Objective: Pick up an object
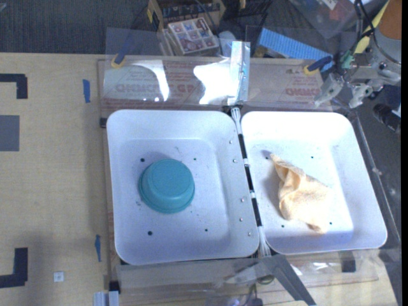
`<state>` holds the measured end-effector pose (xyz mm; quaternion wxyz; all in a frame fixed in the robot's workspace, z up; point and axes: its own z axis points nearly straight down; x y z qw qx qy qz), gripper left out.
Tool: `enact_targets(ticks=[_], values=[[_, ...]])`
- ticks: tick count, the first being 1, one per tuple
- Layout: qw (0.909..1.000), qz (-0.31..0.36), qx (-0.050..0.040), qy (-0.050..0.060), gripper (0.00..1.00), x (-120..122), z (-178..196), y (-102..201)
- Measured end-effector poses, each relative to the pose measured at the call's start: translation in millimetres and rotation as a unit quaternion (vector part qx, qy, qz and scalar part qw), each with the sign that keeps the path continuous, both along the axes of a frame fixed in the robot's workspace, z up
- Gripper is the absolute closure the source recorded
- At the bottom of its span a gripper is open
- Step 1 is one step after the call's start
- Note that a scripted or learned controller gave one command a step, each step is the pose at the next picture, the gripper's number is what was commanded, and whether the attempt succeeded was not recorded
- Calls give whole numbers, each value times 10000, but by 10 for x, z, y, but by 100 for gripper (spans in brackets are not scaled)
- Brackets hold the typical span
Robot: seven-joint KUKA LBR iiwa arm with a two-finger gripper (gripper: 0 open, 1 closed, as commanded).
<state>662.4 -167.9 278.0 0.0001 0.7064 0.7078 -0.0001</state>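
Hand [342, 89], grip unclear, hovers past right bin [357, 139] holding yellow cloth [299, 195]

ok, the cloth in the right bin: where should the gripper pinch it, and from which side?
Probably from straight above, on the bunched lower part of the cloth, where folds stand up and give the fingers something to close on. Its thin upper tip near the bin centre lies flat, so it is likely harder to catch. The gripper sits beyond the bin's far rim.
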Motion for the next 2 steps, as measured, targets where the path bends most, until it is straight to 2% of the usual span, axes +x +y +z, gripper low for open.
enact_targets(ticks=[1, 2], values=[[9967, 807, -1, -5, 0, -1239, -1250, 236], [9876, 1569, -4, -35, 0, -1053, -1891, 702]])
